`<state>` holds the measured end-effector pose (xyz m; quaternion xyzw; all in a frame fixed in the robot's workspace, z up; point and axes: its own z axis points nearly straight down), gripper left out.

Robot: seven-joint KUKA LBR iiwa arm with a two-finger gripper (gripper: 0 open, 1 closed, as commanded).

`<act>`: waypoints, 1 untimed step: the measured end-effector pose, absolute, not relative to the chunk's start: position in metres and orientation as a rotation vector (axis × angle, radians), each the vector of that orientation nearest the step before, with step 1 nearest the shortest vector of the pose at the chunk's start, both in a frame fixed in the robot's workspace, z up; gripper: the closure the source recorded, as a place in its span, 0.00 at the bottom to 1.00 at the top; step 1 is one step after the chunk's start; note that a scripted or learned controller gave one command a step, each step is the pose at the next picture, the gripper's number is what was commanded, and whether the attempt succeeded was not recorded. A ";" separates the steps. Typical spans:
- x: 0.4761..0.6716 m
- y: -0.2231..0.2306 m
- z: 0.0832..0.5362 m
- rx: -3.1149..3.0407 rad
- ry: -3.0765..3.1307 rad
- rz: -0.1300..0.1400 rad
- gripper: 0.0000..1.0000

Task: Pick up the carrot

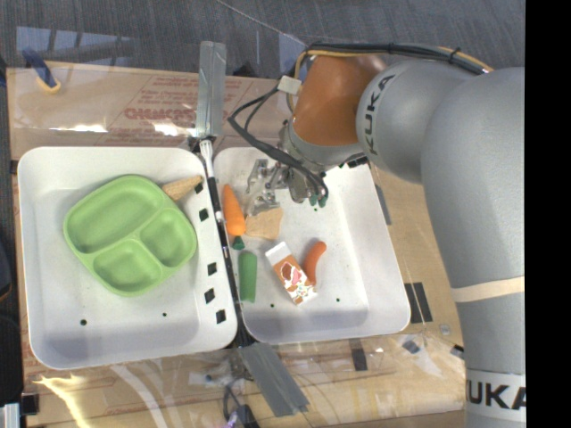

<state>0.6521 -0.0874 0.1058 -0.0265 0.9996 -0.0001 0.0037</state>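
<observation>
Down on bench, within right-hand bin (pixel 357 239): shift gripper (pixel 266 185), whether open or closed impossible to tell, leftward over carrot (pixel 233 212) lying along that bin's left wall, straddle its narrow width, stay clear of wall and tan wedge (pixel 264 225) just beside, then lower and close.

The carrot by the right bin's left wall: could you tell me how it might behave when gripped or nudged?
The carrot looks like a smooth, rounded toy, so it would probably stay stiff but could slip between fingers. Its tapered, cylindrical shape suggests it may roll if pushed sideways. It lies near the right bin's left wall, which may crowd the gripper.
</observation>
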 end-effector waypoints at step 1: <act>0.647 -0.008 0.196 0.349 3.115 0.002 1.00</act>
